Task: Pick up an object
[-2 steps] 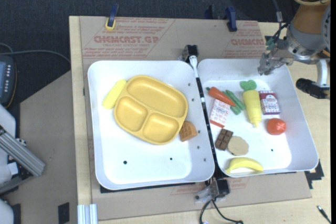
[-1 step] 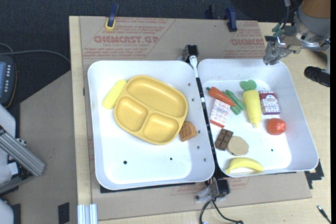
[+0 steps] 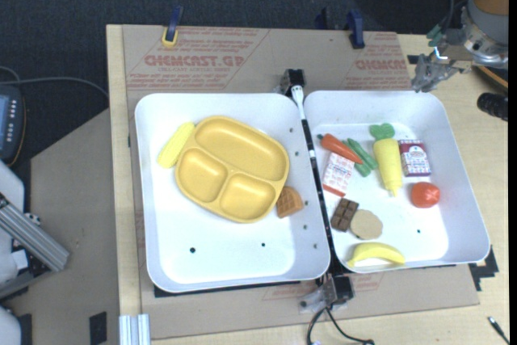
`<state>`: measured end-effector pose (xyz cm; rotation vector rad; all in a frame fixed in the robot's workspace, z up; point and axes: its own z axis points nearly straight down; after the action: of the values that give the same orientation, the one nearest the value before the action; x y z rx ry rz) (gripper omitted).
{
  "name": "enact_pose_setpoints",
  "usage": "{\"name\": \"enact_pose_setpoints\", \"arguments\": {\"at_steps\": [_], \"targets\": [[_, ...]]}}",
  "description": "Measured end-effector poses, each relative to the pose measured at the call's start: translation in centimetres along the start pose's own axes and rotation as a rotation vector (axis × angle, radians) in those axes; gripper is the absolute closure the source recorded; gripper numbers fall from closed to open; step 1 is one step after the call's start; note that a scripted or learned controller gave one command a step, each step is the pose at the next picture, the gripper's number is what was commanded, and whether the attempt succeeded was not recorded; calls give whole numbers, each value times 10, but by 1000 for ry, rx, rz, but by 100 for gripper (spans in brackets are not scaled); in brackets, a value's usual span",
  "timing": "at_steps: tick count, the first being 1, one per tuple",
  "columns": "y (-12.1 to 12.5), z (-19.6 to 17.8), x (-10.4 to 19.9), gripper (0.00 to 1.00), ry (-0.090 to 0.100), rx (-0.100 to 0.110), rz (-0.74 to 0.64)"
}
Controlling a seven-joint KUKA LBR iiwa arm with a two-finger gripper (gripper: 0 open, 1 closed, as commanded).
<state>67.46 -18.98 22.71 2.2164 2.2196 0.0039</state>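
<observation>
Yellow mustard bottle (image 3: 388,164), tomato (image 3: 425,194), carrot (image 3: 341,148), banana (image 3: 376,254) lie in right bin (image 3: 468,206), none lifted. Gripper (image 3: 428,75) hovers past bin's far corner, apparently holding nothing. Pick not started; descent, grasp, lift remain.

In the right bin (image 3: 452,133) lay small toy foods, none lifted. A yellow corn cob (image 3: 388,165) stood lengthwise near the bin's middle. Just left of it lay an orange carrot (image 3: 339,147), right of it a red tomato (image 3: 425,194), and below it a banana (image 3: 376,254).
</observation>
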Motion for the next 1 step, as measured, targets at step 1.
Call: {"name": "enact_pose_setpoints", "arguments": {"at_steps": [1], "targets": [[-3, -9, 61, 100, 4, 5, -5]]}}
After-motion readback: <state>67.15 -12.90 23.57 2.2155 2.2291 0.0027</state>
